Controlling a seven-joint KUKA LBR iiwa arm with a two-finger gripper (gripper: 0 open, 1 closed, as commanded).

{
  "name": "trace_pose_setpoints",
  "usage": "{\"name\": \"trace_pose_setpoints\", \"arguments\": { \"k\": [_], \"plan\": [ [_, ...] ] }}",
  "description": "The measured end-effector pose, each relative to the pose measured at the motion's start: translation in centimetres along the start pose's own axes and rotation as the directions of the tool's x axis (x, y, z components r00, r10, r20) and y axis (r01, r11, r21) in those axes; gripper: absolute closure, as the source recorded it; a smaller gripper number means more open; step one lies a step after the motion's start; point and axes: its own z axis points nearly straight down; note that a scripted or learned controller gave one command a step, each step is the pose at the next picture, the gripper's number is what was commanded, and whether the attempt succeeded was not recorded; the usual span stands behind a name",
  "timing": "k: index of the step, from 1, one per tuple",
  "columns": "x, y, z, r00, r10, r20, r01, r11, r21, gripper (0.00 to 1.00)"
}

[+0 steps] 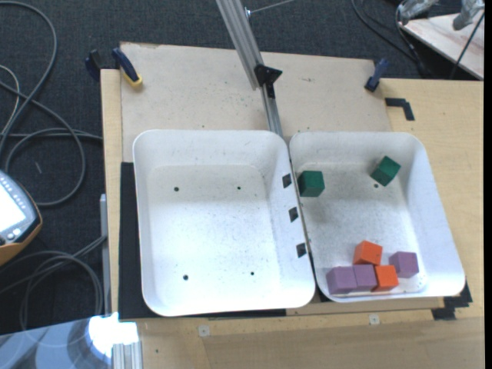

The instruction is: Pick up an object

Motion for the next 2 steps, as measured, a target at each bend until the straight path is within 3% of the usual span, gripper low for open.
{"name": "trace_pose_setpoints", "arguments": {
  "k": [1,2],
  "plan": [
    [0.0,-0.1,-1.0,1.0,0.0,0.001,0.0,1.0,0.001,1.0],
    [6.0,1.8,-0.1,1.0,-0.004,-0.003,0.004,1.0,0.005,1.0]
  ]
}}
